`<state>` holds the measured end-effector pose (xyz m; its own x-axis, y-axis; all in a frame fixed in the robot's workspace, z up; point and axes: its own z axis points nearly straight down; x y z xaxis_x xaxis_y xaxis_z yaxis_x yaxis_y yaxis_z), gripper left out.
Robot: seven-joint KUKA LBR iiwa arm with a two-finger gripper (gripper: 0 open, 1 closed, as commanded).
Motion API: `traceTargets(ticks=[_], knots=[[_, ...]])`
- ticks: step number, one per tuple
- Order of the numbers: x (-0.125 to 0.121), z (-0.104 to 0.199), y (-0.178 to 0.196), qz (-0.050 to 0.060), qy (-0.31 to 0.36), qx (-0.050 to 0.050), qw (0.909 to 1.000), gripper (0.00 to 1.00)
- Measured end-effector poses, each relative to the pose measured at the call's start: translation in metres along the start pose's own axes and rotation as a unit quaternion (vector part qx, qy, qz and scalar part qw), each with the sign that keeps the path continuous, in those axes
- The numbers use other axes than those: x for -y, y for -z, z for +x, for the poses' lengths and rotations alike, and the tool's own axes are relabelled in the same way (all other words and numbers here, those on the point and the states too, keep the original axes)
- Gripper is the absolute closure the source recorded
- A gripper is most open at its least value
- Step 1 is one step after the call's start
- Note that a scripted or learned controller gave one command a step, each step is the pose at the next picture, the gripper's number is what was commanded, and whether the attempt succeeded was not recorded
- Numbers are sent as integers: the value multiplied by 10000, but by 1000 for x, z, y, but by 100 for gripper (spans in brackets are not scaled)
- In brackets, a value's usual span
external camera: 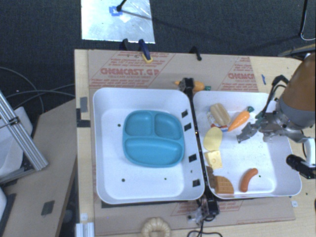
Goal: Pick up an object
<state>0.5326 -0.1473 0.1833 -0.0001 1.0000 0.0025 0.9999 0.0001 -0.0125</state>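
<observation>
Nearest the camera, a pale braided ring (157, 227) lies on the table (59, 147) just below the bins. In the right shallow white plastic bin (284, 184), along its near edge, a brown square waffle piece (223, 185) sits at the near left corner, with an orange-red toy sausage (248, 179) lying tilted a little to its right, apart from it. Farther in, by the bin's left wall, a small yellow cheese-like square (214, 158) lies just below a pale yellow rounded slice (213, 138). The gripper (245, 134), dark grey metal, sits low over the middle of this bin, pointing left; whether the jaws are open or shut cannot be told, and nothing is visibly between them. Just beyond the gripper lies an orange toy carrot (239, 120), very close to it, contact not resolvable. A tan bread-like block (219, 114) lies left of the carrot. The left shallow white plastic bin (106, 181) holds a blue three-compartment plastic plate (153, 138) near its centre. Farthest, a shiny silver sheet (117, 14) lies on the dark floor.
</observation>
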Motion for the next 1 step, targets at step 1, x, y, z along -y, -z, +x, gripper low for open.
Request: traceTargets(ticks=[1], knots=[[-3, 0, 7, -69, 16, 13, 10000, 0]])
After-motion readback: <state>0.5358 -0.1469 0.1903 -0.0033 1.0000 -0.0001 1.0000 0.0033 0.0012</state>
